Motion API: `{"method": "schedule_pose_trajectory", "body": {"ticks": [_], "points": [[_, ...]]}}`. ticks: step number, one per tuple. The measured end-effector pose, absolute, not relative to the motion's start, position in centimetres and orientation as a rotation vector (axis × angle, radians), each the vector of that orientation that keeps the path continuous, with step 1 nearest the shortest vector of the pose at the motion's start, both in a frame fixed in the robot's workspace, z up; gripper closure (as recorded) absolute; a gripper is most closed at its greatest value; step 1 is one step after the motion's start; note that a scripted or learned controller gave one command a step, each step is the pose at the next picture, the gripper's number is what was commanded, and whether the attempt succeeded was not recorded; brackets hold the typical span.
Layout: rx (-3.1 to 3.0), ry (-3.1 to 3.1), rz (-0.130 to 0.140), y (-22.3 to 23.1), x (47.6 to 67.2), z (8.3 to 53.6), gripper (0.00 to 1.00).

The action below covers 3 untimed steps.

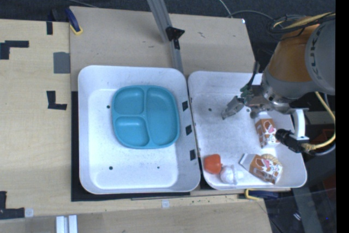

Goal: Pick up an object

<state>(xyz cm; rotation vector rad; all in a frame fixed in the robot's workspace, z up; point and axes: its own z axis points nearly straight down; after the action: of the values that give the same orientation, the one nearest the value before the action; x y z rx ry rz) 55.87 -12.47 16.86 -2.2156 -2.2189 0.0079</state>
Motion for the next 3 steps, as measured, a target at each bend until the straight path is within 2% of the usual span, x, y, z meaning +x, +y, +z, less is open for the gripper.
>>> {"method": "schedule_pose_trajectory", "body": {"ticks": [2, 3], "points": [[-2.220, -2.223, 0.003, -12.7, 55.8, 8.8, 0.00], [-2.218, -2.223, 0.002, -12.6, 55.8, 9.9, 1.00]]}}
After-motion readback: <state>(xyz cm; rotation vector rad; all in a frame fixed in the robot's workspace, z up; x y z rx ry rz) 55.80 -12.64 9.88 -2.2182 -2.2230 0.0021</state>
